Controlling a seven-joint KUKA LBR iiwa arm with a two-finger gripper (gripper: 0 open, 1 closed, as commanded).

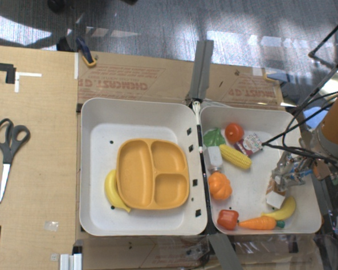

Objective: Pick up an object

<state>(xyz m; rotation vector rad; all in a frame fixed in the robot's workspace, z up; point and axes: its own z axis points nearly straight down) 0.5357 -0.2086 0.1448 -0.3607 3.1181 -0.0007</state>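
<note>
My gripper [286, 174] hangs low over the right side of the right bin [252, 182], just above a small white block [275, 200] and a yellow banana [285, 209]. An orange carrot [258, 223] and a red pepper [227, 219] lie along that bin's near wall. An orange fruit [219, 185] sits by the bin's left wall. Farther back are a corn cob [235, 157], a red tomato [234, 131], a green item [214, 137], a small white piece [214, 157] and a white-and-red packet [252, 143].
The left bin [93, 155] holds a yellow divided plate [153, 174] with a second banana [114, 192] tucked under its left edge. Scissors [8, 150] lie on the wooden bench at far left. Dark cables [289, 136] cross the right bin's far right corner.
</note>
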